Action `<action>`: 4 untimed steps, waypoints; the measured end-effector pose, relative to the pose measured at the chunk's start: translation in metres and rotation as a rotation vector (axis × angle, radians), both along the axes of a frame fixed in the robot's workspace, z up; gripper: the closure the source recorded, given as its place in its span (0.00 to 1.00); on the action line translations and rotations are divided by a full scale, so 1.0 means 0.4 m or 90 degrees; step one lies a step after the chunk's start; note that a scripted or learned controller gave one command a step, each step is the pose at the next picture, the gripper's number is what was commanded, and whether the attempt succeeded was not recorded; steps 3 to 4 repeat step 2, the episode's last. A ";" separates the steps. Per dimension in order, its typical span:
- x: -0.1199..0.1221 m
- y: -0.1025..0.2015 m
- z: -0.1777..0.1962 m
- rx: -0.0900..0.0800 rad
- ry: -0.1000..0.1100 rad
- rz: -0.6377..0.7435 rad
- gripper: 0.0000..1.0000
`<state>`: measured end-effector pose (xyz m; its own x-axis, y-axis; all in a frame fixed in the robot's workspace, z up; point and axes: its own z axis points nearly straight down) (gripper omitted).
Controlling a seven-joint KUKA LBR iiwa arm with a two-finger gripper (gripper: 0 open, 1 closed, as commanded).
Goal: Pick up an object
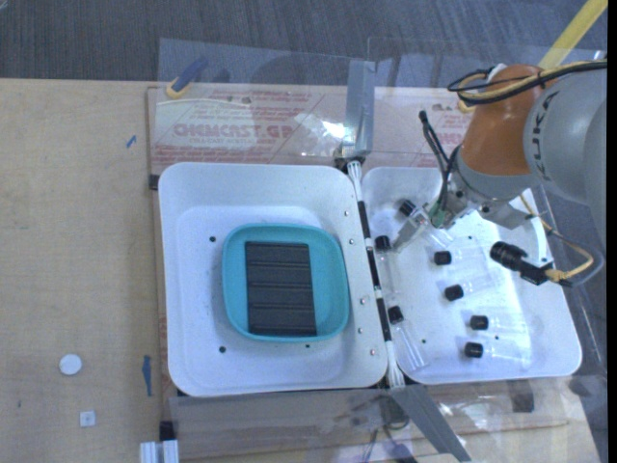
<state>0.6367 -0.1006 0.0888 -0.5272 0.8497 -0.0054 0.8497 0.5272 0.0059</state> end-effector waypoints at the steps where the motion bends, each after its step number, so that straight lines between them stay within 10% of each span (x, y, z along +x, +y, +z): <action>1: 0.004 -0.001 0.030 0.001 -0.004 -0.001 1.00; 2: 0.078 0.092 0.267 0.001 0.001 -0.144 1.00; 4: 0.078 0.092 0.267 0.001 0.001 -0.144 1.00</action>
